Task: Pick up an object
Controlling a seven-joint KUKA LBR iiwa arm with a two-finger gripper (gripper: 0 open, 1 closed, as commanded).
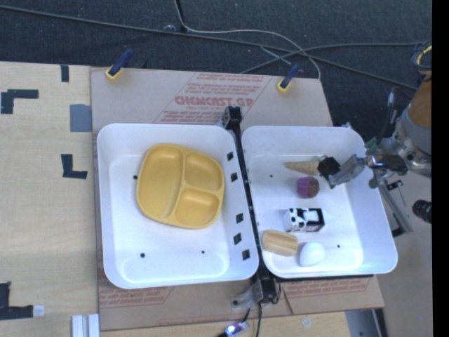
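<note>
The ice cream cone [303, 166] lies at the top of the right bin [372, 248]. The gripper [338, 171] sits at its 3 o'clock, right beside it. I cannot tell how the gripper is set. It is lining up; next it must close on the cone. A purple ball [307, 186] at 6 o'clock crowds it. A yellow plate [180, 185] is far off at 9.

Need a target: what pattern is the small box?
Black and white box, camera view.
</note>
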